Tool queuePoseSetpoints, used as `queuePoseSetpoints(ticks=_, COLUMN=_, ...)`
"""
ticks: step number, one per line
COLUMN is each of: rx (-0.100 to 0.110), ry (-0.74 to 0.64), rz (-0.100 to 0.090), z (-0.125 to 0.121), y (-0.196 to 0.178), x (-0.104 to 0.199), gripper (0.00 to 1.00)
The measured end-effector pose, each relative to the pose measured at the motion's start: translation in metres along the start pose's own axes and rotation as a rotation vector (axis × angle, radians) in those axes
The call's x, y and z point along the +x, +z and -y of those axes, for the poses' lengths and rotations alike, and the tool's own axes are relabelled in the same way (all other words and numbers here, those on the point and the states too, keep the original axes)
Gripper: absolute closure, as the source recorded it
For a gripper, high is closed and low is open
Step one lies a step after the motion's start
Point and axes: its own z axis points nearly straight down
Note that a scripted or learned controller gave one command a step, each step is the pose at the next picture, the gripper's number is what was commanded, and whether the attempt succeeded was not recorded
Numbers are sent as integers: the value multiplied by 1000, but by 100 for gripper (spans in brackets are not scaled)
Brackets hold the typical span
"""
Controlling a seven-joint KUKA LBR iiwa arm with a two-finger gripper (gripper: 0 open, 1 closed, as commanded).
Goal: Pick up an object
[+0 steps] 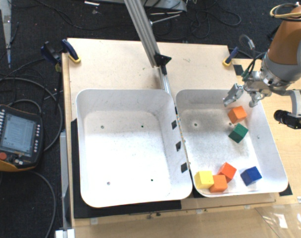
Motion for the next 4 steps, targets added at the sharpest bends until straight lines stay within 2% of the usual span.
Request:
queuePoseSetpoints(ticks=1, rx=1, ry=5, rz=-1, z=33, y=113, x=-13, gripper=0)
queuePoseSetpoints(ticks=2, rx=3, ry=5, rz=-3, z=83, y=110, x=17, gripper=0)
queuePoseSetpoints(ticks=3, rx=-4, ry=5, rz=0, z=80, y=100, x=15, gripper=100)
queuePoseSetpoints(ticks=4, rx=-8, ry=-7, rz=-5, z=43, y=7, x=138, gripper=100)
